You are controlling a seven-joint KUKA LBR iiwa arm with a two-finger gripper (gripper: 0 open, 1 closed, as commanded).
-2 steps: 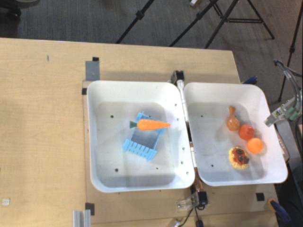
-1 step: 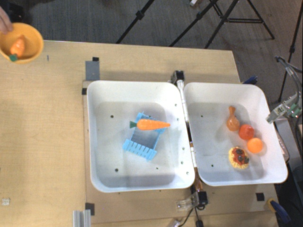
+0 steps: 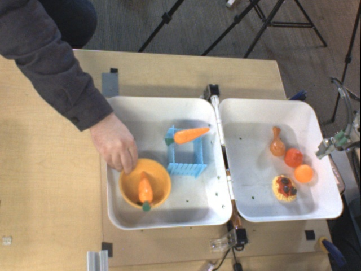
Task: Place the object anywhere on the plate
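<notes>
carrot (image 3: 145,189) on yellow plate (image 3: 161,178) | gripper (image 3: 327,146) well apart, far right

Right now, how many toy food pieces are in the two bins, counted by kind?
Carrots: 2, one in the yellow bowl at, one on the blue rack at.
Round orange-red fruits: 2, at and.
Pear-shaped piece: 1.
Tart-like pastry: 1.
Total: 6.
</notes>
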